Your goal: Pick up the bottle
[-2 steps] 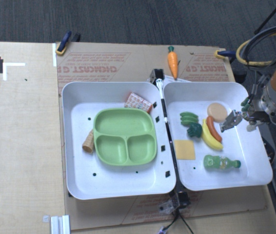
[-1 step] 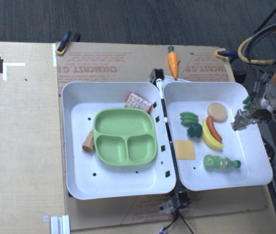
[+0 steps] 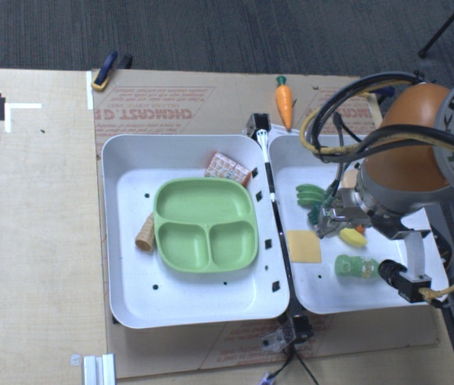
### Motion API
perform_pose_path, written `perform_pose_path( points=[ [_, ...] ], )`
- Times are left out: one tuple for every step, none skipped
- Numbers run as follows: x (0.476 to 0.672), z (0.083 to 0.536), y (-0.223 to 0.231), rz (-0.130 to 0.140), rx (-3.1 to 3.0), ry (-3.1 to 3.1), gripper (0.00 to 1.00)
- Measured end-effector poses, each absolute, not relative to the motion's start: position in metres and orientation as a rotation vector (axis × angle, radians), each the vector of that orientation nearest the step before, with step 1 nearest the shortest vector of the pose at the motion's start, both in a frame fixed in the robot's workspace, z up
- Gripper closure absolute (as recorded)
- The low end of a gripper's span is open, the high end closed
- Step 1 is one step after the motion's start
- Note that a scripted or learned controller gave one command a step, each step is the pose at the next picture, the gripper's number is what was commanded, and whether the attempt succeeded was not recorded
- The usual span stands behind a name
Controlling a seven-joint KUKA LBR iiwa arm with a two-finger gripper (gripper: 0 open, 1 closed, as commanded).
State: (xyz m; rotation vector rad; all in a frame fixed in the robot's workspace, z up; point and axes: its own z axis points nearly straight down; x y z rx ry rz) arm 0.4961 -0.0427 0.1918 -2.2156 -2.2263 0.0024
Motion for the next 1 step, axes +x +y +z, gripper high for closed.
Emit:
perform_pose_path(
  points=[
    [0.4769, 0.1916, 0.0342, 0.005, -2.361, -2.069, 1.00]
  ],
)
